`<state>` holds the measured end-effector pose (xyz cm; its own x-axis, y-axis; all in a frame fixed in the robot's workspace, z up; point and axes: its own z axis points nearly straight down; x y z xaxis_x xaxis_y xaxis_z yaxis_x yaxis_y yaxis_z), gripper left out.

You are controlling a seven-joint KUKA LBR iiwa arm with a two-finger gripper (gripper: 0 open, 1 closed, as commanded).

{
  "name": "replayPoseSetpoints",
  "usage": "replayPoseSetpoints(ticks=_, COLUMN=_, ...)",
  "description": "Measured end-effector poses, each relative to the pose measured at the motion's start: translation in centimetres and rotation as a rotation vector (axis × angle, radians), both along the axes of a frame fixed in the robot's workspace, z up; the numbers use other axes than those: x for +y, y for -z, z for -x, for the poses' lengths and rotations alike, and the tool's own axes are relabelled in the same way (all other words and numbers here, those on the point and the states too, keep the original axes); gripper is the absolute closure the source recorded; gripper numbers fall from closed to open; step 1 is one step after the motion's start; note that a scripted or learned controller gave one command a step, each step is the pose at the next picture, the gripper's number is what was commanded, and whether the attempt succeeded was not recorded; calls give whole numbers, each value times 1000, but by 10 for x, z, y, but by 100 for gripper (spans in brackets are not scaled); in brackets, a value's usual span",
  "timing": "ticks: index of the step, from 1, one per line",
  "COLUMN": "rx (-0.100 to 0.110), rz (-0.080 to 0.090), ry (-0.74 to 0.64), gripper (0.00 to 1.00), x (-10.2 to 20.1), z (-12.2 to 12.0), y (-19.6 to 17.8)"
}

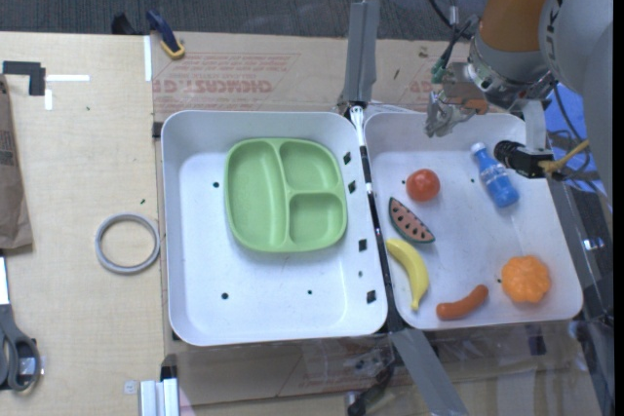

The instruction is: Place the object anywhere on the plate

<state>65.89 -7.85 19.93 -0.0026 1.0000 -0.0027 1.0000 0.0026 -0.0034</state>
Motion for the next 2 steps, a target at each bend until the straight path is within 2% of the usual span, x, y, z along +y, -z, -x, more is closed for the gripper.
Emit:
replayPoseSetpoints(ticks=1, rx=1, rz=-1, ry=3, gripper=100, x=90, z=0, y=9)
replayPoseSetpoints(ticks=2, rx=0, rz=-1, ry=2, gripper=100, x=144, z=0, y=9)
